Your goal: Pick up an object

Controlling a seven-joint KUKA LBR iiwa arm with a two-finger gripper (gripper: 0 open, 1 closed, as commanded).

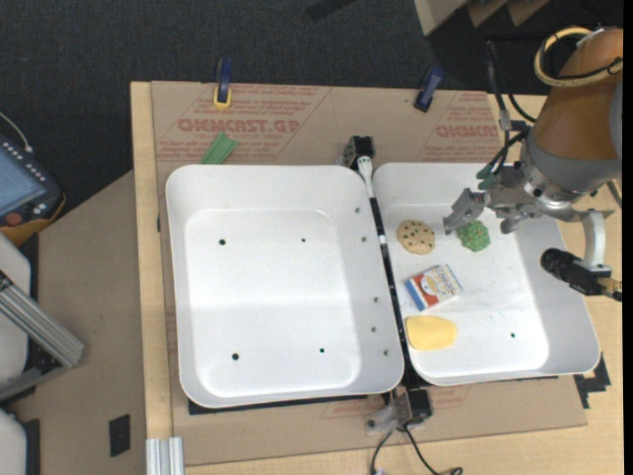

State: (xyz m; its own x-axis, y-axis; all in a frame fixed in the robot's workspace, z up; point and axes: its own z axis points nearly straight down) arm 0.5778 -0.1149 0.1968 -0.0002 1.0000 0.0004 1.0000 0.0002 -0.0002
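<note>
My gripper hangs over the back of the right bin, with its two grey fingers spread open. A small green knobbly object lies on the bin floor just in front of and between the fingertips, not clasped. Left of it lies a round tan cookie with dark chips. Nearer the front are a red, white and blue packet and a yellow rounded object.
The left bin adjoins the right one along a black divider. Blue clamps hold the cardboard at the back. A green scrap lies on the cardboard. A black part juts over the right bin's edge.
</note>
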